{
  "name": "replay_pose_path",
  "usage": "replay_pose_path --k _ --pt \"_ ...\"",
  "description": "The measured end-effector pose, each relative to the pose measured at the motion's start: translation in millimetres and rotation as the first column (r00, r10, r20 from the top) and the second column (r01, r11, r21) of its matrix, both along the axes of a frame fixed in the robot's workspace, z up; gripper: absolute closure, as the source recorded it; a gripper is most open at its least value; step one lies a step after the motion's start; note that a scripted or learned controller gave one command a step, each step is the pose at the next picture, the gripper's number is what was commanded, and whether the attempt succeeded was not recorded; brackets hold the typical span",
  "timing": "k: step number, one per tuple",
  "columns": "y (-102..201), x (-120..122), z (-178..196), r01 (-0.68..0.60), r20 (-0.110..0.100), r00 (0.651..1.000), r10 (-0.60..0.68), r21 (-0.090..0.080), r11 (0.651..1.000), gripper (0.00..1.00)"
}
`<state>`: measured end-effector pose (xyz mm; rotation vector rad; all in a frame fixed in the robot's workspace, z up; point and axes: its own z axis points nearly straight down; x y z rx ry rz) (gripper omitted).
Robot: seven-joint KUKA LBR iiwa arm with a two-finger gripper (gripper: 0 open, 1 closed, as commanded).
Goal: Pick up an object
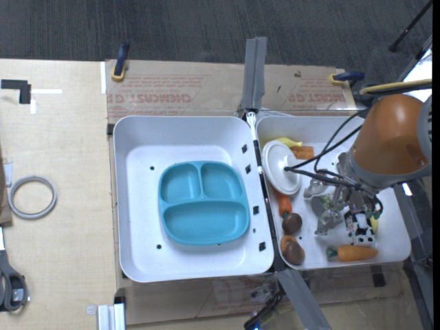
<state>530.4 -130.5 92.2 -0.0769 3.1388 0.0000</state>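
My gripper (331, 213) hangs low over the middle of the right bin (393, 256), beneath the orange band of the arm (390, 137). Around it lie a white dish on its edge (278, 166), a yellow piece (291, 143), a small orange piece (284, 202), two brown rounded items (292, 222) (293, 251), a carrot (354, 254) and a black-and-white toy (363, 229). The toy sits just right of the gripper and the carrot just in front of it. Cables and the wrist hide what lies directly under the gripper.
The left bin (130, 205) holds a blue divided plate (203, 203). A grey tape ring (31, 196) and scissors (12, 287) lie on the bench at far left. Clamps (121, 61) (350, 78) pin the cardboard behind the bins.
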Motion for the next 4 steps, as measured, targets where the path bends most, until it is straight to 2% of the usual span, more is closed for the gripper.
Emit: replay_pose_path --k 1,2,3,4 --pt "-10.2 131.7 4.5 -0.364 0.009 0.931 0.364 -0.003 0.931 0.0" --pt "-68.8 -3.3 0.1 -0.217 0.001 0.976 0.217 0.0 0.976 0.0" --pt "28.5 23.3 0.7 0.045 0.002 0.999 -0.045 0.0 0.999 0.0" --pt "-62.0 7.0 -0.1 0.249 -0.001 0.968 -0.249 0.004 0.968 0.0"
